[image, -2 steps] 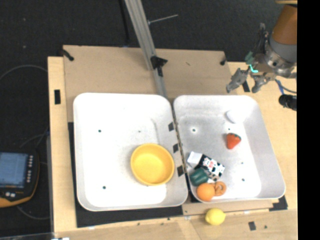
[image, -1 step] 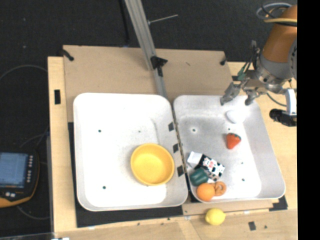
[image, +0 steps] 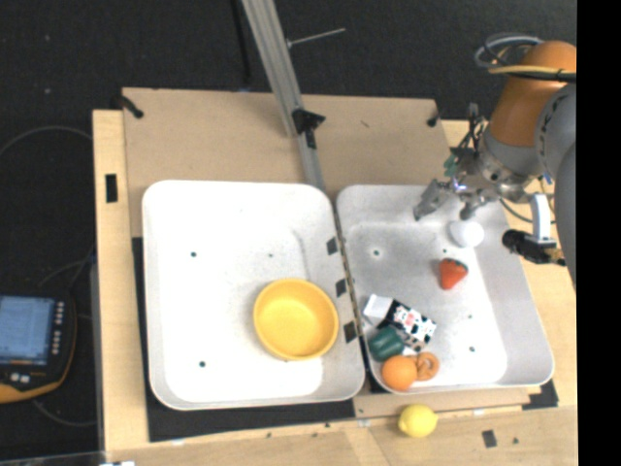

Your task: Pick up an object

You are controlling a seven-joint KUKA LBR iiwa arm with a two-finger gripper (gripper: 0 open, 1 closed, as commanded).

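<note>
My gripper [image: 448, 202] hangs over the far right part of the right bin [image: 505, 304], its fingers spread open with nothing between them. A white ball [image: 466, 232] lies just below and right of the fingertips, apart from them. A red strawberry [image: 452, 274] sits a little nearer the front. In the bin's front left corner cluster a black-and-white box [image: 411, 324], a small white block [image: 376, 309], a dark green object [image: 385, 341], an orange [image: 399, 373] and a small brown item [image: 426, 364].
A yellow bowl [image: 295, 318] sits in the left bin [image: 204, 260] near its front right. A lemon [image: 417, 420] lies on the bench in front of the right bin. A grey metal pole [image: 281, 76] slants down from the top to the bins' divide.
</note>
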